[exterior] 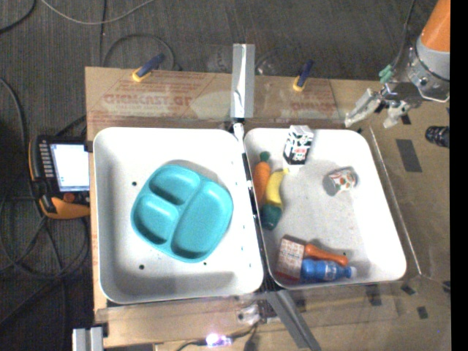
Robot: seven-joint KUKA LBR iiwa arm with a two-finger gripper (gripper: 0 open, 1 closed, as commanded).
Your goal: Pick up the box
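The box [290,258] lies flat in the lower part of the right bin [380,196], tucked under the orange toy [325,254] and blue bottle [325,271], so I must reach past them. My end effector [374,107] hangs at the upper right, outside the bin, fingers spread and holding nothing.

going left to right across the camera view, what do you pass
handheld screen device → teal divided plate in the left bin → carrot → black and white carton → crumpled can in the right bin → tool
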